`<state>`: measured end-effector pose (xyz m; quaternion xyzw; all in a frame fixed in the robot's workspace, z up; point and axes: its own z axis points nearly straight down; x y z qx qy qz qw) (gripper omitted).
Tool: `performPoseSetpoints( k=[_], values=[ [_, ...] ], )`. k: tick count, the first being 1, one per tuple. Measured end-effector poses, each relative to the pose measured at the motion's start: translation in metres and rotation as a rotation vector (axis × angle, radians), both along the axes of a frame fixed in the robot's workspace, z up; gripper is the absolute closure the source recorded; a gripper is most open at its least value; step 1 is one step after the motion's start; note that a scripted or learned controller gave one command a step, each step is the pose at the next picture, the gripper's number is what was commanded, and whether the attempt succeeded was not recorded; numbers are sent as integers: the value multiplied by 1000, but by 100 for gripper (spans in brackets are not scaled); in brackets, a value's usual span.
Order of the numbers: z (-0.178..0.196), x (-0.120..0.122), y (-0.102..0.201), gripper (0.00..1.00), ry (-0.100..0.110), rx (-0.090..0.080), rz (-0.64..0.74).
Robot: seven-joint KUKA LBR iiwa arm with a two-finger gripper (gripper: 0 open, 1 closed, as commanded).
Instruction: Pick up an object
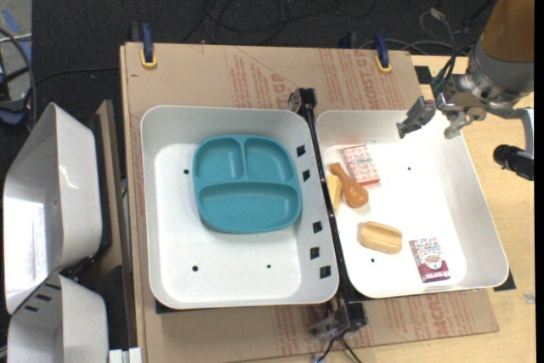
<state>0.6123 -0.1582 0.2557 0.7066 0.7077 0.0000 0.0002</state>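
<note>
The arm's gripper (433,118) hangs over the upper right corner of the right bin (476,208), its jaws spread apart with nothing between them. Below it in that bin lie a pink-and-white carton (360,165), an orange wooden spoon (348,187) just beside it near the bin's left wall, a tan bread roll (379,236) lower down, and a dark red packet (430,258) near the lower right corner. The left bin (170,268) holds a teal divided plate (246,184), and both bins rest on the brown board covering the bench (246,72).
</note>
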Motion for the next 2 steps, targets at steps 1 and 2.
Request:
performPoseSetpoints(
  k=[1, 2],
  values=[
    [-64, -1, 3, 0, 6, 1, -2],
    [-126, -6, 9, 0, 6, 1, -2]
  ],
)
